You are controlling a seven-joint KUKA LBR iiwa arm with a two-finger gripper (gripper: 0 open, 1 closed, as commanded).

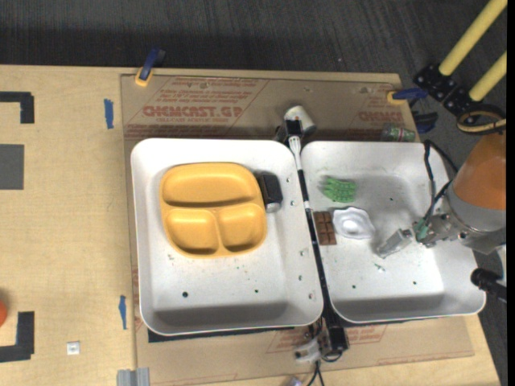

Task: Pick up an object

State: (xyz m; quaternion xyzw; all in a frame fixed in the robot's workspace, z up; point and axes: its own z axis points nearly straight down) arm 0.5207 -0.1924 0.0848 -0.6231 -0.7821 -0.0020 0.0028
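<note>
Over the right-hand shallow white bin (386, 292), the grey arm with its orange band (485, 185) reaches in from the right, and its claw (392, 244) hangs low above the bin floor, close to a crumpled white plastic piece (352, 223). Whether the claw is released or clenched cannot be told from this angle; nothing is seen caught in it. Just left of the white piece lies a small brown block like a chocolate bar (323, 227), near the bin's left wall, and above them rests a green knobbly toy (339, 189). Across the divide, the left-hand white bin (217, 300) carries a yellow three-compartment plastic tray (213, 207), with a small black object (269, 190) touching its right edge. Both bins sit on a brown cardboard sheet (201, 107) laid on the table (56, 240).
</note>
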